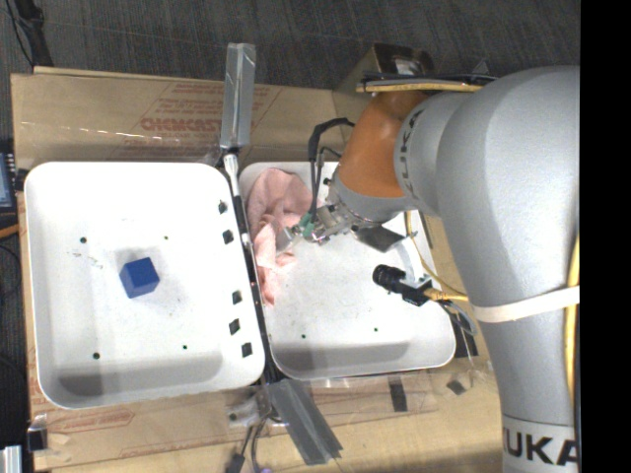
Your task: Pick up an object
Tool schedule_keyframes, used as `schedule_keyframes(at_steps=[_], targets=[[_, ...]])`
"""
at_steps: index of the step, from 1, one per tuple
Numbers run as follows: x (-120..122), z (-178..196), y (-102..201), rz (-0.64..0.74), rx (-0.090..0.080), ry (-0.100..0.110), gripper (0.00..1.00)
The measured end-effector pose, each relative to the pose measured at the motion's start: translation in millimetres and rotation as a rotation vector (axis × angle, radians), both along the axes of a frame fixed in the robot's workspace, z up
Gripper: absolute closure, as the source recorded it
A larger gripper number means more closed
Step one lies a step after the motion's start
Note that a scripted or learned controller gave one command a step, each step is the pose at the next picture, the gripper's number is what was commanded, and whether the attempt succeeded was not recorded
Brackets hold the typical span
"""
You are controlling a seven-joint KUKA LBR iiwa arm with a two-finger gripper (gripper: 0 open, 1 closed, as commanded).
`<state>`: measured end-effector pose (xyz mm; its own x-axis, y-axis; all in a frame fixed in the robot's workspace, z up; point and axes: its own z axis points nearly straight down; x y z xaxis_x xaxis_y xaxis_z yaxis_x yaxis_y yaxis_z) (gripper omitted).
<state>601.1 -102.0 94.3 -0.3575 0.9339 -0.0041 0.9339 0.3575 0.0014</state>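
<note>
A pink cloth (271, 210) lies crumpled in the right bin (340, 313), bunched into the far left corner and trailing down along the wall that this bin shares with its neighbour. Its upper part is a loose heap, and a narrower tail of it reaches about halfway along that wall. The gripper (312, 230) is low over the same bin, just at the cloth's right edge, touching it or very nearly so. Whether it is open or closed cannot be told from this angle, and nothing can be seen held in it. The rest of the right bin's floor is bare white. Above the gripper the wrist rises into the orange band (375, 156), and from there the thick grey arm (513, 215) swings out over the bin's right side and covers its right rim. The other loose thing is a blue cube (139, 276), sitting alone in the left bin (118, 195) a little left of its middle — well apart from the gripper and the cloth. Both bins rest side by side on a sheet of brown cardboard (128, 116), with dark floor (148, 18) beyond its far edge.
</note>
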Motion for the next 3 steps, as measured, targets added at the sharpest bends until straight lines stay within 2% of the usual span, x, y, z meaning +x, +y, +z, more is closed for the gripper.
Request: schedule_keyframes(at_steps=[2,3], targets=[[26,0,0,-0.001,0.001,0.003,0.00],[7,34,-53,-0.073,0.004,0.006,0.00]])
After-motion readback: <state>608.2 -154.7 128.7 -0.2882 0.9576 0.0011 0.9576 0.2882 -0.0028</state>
